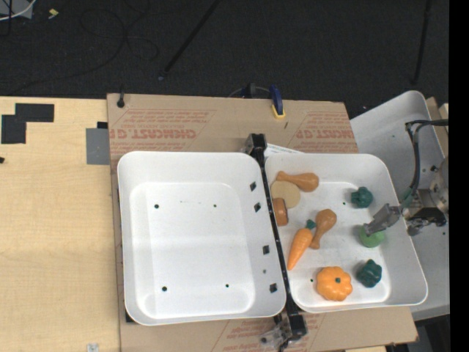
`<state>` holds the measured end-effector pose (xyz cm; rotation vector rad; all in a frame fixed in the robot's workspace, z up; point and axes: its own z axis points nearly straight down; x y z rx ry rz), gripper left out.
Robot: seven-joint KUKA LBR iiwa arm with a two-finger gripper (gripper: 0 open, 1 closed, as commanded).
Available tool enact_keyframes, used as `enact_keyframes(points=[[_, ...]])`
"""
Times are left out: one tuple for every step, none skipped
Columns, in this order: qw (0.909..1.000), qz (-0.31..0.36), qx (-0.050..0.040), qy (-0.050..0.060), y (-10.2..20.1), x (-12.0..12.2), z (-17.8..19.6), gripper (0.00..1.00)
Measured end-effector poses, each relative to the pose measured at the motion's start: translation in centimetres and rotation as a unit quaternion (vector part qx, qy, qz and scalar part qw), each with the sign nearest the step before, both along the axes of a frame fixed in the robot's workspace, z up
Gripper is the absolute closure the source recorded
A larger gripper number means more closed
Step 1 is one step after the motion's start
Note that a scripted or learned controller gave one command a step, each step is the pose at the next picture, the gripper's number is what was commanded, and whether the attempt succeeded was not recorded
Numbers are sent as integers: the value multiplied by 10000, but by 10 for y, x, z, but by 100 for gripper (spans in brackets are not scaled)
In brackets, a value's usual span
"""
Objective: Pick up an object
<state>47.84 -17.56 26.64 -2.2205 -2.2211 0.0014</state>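
Observation:
The right bin [399, 284] holds several toy foods. Among them are a brown gourd [297, 181], a tan disc [286, 196], a carrot [299, 247], a brown drumstick shape [323, 224], an orange pumpkin [334, 283] and a dark green piece [360, 196]. A second dark green piece [369, 272] lies near the front. My gripper [401, 221] hangs over the bin's right side, its fingers spread open. Its left finger [382, 217] sits just above a light green piece [370, 235]. Nothing is between the fingers.
The left bin [139, 299] sits beside the right one, with a black divider bar [267, 218] between them. Both rest on a cardboard sheet [190, 123]. A small orange-brown piece [280, 211] lies against the divider.

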Motion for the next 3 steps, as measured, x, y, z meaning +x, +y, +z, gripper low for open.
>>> enact_keyframes(points=[[10000, 35, 25, 33, 77, 48, -131, 0], [10000, 4, 4, 18, 70, 67, -182, 0], [10000, -33, 0, 4, 68, 67, -168, 100]])
